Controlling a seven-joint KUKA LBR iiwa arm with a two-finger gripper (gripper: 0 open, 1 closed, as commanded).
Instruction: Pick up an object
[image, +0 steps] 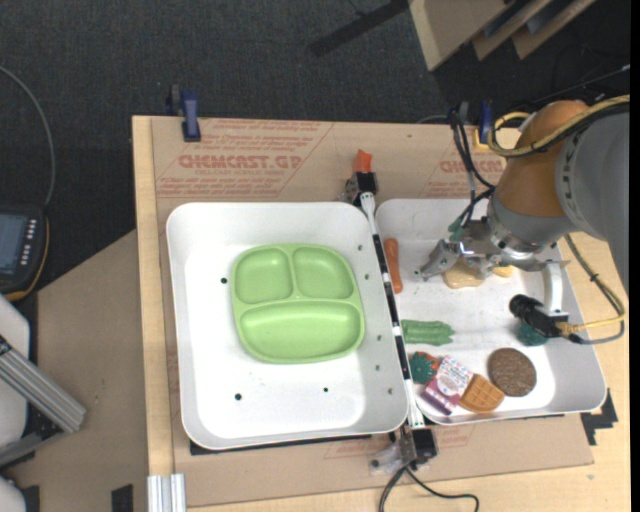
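My gripper (462, 262) hangs low over the back of the right bin (585, 375), open, with one grey finger (433, 266) splayed to the left. A beige lump (466, 278) lies right under it, between the fingers; I cannot tell whether they touch it. Elsewhere in this bin lie an orange stick (393, 263) against the left wall, a green toy (426, 331), a dark teal piece (530, 320), a brown round cookie (512, 370), an orange waffle (483, 394), a small printed packet (451, 377) and a red-and-teal item (425, 365).
The left bin (200, 400) holds a green divided plate (297, 302). The arm's grey body and orange band (535, 170) cover the right bin's back right corner. Clamps (364, 180) stand at the back, where the bins meet. A yellow cable (600, 320) runs along the right rim.
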